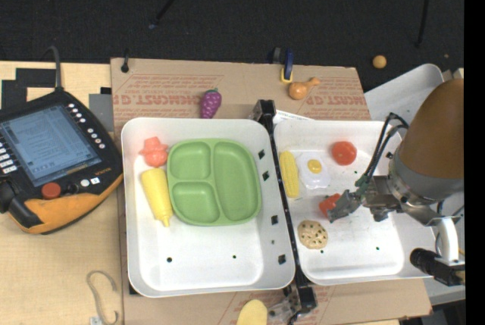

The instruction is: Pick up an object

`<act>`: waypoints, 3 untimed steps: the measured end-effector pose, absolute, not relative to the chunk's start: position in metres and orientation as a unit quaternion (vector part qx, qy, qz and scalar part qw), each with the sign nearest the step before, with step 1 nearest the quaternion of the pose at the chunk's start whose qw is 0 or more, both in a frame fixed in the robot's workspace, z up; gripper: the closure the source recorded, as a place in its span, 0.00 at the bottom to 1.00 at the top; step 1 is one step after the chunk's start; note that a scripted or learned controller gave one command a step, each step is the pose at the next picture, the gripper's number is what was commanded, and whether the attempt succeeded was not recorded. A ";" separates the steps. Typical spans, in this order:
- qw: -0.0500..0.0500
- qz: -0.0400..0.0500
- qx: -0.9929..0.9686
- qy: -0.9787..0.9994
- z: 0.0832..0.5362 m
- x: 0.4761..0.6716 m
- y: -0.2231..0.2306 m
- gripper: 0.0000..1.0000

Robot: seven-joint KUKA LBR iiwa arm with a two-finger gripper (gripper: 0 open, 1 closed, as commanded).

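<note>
Camera view, nearest edge first: a yellow lemon-like piece (252, 311) lies on the cardboard below the 2 bins. In the right bin (386, 259), a cookie (312, 234) sits near the front. Just behind it the gripper (339, 207) reaches in from the right, its tips at a small red object (329, 203); whether they are spread or closed on it cannot be told. Farther back lie a fried egg (314, 167), a corn cob (289, 173) and a red tomato (344, 153). The left bin (197, 263) holds a green divided plate (213, 182), a yellow bottle (157, 195) and a pink piece (154, 152). Beyond, purple grapes (210, 103) and an orange pear (301, 88) rest on cardboard.
</note>
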State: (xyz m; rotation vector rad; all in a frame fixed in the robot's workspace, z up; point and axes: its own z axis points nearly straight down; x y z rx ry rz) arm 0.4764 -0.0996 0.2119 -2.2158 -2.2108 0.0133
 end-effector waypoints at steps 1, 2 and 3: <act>0.001 0.001 -0.707 -0.707 0.217 0.479 -0.100 0.00; 0.004 0.002 -0.707 -0.707 0.153 0.475 -0.098 0.00; 0.004 0.002 -0.707 -0.707 0.089 0.472 -0.097 0.00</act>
